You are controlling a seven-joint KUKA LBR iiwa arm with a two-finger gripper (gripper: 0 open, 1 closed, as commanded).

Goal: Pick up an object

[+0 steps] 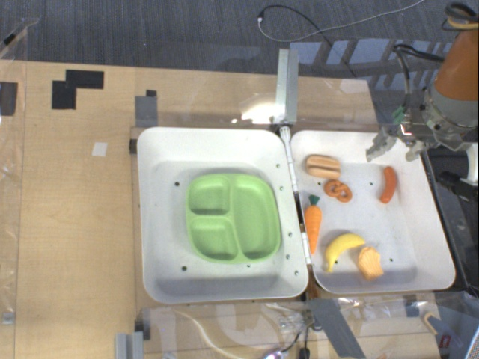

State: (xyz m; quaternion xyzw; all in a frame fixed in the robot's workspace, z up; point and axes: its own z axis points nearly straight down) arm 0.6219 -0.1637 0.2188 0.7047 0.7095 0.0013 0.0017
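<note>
The right bin (415,230) holds several toy foods: a hot dog bun (322,165), a pretzel (337,191), a red sausage (387,185), a carrot (313,225), a banana (341,247) and an orange wedge (370,262). My gripper (395,146) hangs over the bin's far right part, just above and beyond the sausage. Its two fingers stand apart, open, with nothing between them.
The left bin (157,200) bears a green divided plate (232,217). A metal post (287,84) rises behind the seam between the bins. A black cable (314,28) runs across the dark floor at the back.
</note>
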